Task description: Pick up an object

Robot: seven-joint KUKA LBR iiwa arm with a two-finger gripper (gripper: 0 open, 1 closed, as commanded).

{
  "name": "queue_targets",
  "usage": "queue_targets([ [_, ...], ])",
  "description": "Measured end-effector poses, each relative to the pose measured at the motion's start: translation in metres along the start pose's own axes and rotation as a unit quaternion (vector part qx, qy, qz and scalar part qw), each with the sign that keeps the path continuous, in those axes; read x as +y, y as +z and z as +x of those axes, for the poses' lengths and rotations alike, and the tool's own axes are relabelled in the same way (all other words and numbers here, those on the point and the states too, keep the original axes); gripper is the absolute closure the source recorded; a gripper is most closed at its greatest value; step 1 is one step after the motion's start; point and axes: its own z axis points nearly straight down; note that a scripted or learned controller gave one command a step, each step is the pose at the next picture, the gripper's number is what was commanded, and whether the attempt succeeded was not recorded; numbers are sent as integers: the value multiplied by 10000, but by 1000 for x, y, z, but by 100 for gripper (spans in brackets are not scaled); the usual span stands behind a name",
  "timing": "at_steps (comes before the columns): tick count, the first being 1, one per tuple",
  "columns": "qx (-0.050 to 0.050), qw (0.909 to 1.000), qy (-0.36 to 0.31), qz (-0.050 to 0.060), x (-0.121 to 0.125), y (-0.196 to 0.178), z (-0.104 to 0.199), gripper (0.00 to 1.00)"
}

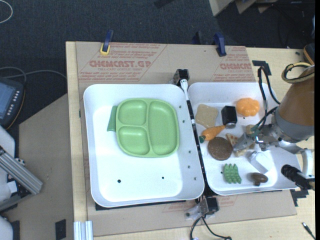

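Observation:
The right bin [212,181] holds several small objects: a tan square slice [207,115], a black block [229,115], an orange lump [248,106], a carrot [214,132], a brown round disc [220,148], a green ridged piece [231,174] and a small brown piece [259,178]. My gripper [246,145] reaches in from the right and hangs low over the bin's middle. It is just right of the brown disc and below the black block. The gripper's tip is blurred against the bin floor.
The left bin [100,154] carries a green divided plate [148,127] with a darker green piece [111,119] under its left edge. A black divider strip [192,134] runs between the bins. Cables [265,86] hang over the right bin's far right corner.

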Motion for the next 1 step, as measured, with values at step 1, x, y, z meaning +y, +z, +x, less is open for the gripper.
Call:
queue_targets([
  [1,-6,10000,1,-13,0,27,1,0],
])
